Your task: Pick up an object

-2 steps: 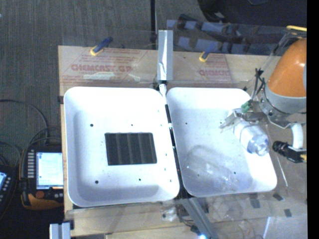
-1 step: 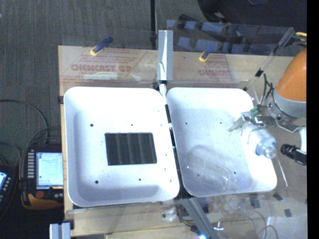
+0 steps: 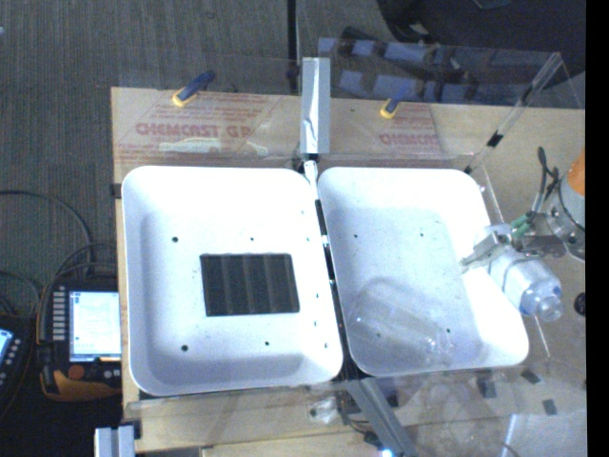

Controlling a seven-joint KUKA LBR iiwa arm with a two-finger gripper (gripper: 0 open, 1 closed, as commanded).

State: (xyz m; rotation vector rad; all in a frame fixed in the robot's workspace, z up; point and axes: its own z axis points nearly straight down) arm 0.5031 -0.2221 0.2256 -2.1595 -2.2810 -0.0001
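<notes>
**Two-bin picking station, overhead slanted view**

Two shallow white bins sit side by side on a wooden tabletop (image 3: 143,141), their inner walls nearly touching along the centre line. The left bin (image 3: 152,208) holds a dark, ribbed rectangular mat (image 3: 249,284) lying flat near the middle of its floor. The right bin (image 3: 400,198) holds a clear plastic bottle (image 3: 404,324) lying on its side in the near half of the floor — transparent, so its outline is faint against the white.

The claw (image 3: 495,244) enters from the right and sits over the right rim of the right bin, apart from the bottle in that bin. Whether its fingers are parted or closed cannot be told at this resolution; nothing can be made out between them. Just beside it, at the bin's outer right wall, lies a pale, translucent bottle-like object (image 3: 535,291), its cap end towards the lower right.

Behind the bins, two yellow-and-blue clamps (image 3: 193,88) grip the far edge of the tabletop — one per side. A handheld control pendant (image 3: 84,324) with a lit screen rests on the floor at left.
</notes>
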